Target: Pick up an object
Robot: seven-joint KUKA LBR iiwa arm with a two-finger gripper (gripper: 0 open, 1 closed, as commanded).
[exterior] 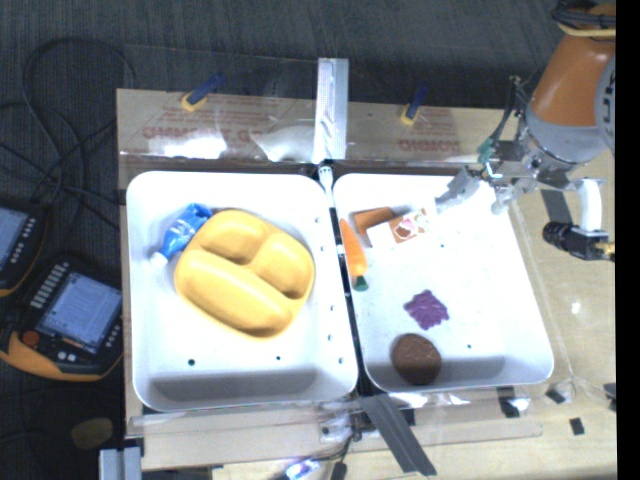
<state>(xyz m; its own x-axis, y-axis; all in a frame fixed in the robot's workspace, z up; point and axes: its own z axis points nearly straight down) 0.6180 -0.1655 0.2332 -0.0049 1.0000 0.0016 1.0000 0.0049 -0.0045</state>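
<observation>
The right bin (520,298) holds an orange carrot-shaped toy (352,252) along its left wall. Beside it lies a small orange and white box (388,223), with a purple scrap (428,309) and a brown ball (415,358) nearer the front. My gripper (478,194) hangs over the bin's far right corner, to the right of the box and apart from it. Its two fingers stand apart, open, with nothing between them. The left bin (150,348) carries a big yellow bun-shaped object (243,271) and a blue crumpled wrapper (180,230).
A raised divider (340,298) where the two bins meet runs down the middle. Clear plastic sheeting with blue and yellow clips (410,111) lies behind the bins. Handheld devices (70,313) and cables sit on the floor at the left.
</observation>
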